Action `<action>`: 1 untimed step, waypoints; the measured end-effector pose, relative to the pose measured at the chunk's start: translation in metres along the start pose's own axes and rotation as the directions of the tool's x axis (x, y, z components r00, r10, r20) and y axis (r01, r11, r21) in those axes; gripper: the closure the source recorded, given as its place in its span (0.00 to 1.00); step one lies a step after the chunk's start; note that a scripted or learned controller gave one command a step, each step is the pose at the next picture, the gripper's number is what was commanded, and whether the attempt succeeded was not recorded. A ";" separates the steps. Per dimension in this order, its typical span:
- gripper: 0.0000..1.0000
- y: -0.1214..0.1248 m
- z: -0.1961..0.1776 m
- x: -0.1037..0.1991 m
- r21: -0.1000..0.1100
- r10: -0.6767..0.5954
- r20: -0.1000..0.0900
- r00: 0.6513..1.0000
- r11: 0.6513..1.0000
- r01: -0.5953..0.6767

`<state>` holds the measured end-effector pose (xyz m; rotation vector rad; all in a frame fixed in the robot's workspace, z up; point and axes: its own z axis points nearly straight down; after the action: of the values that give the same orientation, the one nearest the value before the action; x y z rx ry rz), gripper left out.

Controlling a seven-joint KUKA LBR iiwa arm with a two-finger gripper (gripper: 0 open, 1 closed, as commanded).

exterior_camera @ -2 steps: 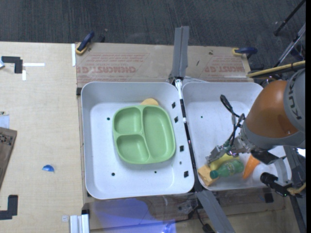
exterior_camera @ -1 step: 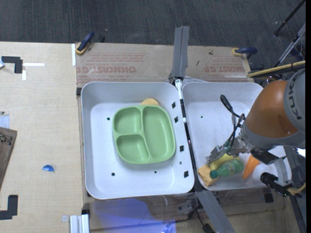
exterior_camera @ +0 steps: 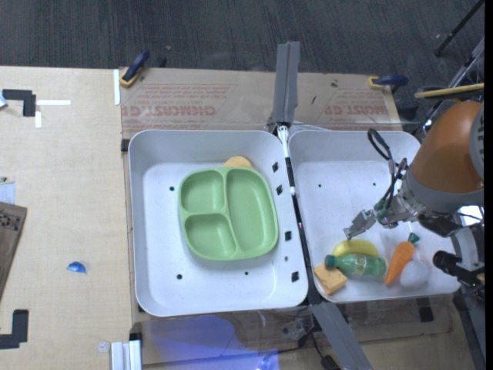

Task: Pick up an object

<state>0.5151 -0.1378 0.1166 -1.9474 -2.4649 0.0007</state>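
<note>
Two white bins are carried side by side on the table. In the left bin (exterior_camera: 146, 230) a green divided tray (exterior_camera: 229, 213) is laid, with a small yellow-orange item (exterior_camera: 238, 161) tucked at its far edge. Near the front edge of the right bin (exterior_camera: 331, 168) a cluster is gathered: a yellow banana (exterior_camera: 356, 247), a green bottle (exterior_camera: 358, 264) touching it, a tan wedge (exterior_camera: 331, 280) by the front-left corner, and an orange carrot (exterior_camera: 399, 262) just beside the bottle. The gripper (exterior_camera: 362, 223) is poised just above the banana, and nothing is seen held between the fingers; how far they are parted cannot be told. The approach step is judged to be in hand. A descent onto the banana and a closing are called for next.
</note>
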 end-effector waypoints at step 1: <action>0.00 -0.033 0.028 0.026 0.003 -0.034 -0.002 0.999 0.999 0.034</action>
<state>0.4773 -0.1200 0.0891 -1.9027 -2.4949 0.0027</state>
